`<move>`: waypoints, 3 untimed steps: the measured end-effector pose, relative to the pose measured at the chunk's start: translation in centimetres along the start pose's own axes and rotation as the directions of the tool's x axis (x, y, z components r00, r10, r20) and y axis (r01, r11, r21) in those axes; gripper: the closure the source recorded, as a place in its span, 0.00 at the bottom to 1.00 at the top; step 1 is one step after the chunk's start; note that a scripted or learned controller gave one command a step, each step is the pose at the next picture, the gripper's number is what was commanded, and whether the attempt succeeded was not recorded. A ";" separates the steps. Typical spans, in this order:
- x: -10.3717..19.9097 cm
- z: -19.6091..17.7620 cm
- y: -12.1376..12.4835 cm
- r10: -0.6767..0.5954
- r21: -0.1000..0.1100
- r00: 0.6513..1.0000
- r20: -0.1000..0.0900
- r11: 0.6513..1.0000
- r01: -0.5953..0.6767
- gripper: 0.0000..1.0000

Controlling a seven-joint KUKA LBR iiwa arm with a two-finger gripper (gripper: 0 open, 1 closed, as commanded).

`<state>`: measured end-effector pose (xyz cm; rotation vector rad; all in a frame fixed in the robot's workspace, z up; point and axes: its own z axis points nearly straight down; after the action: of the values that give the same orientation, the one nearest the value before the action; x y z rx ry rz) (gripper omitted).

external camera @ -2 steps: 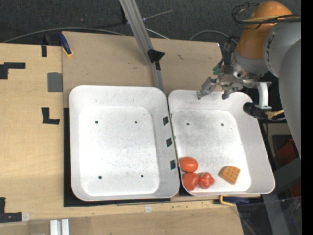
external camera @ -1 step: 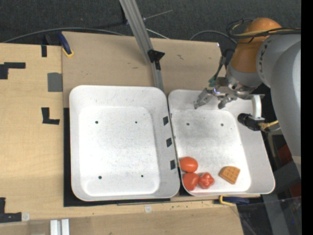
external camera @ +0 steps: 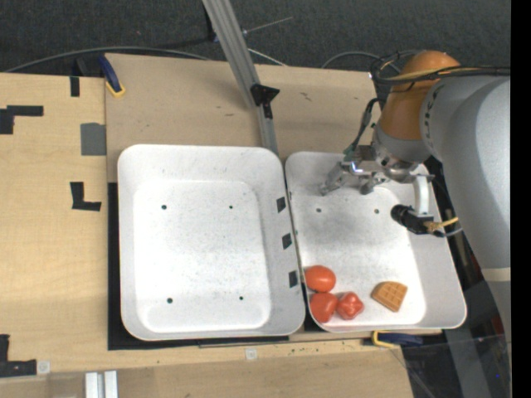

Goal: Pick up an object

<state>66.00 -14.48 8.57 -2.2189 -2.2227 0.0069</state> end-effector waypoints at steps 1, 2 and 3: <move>0.1 -1.3 0.1 -0.002 -0.002 1.000 -0.001 1.000 0.002 1.00; 0.4 -7.6 0.7 -0.001 -0.010 1.000 -0.002 1.000 0.001 1.00; 0.4 -14.0 1.1 -0.001 -0.010 1.000 -0.002 1.000 0.001 1.00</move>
<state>67.13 -14.04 22.56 -2.2222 -2.2275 -0.0062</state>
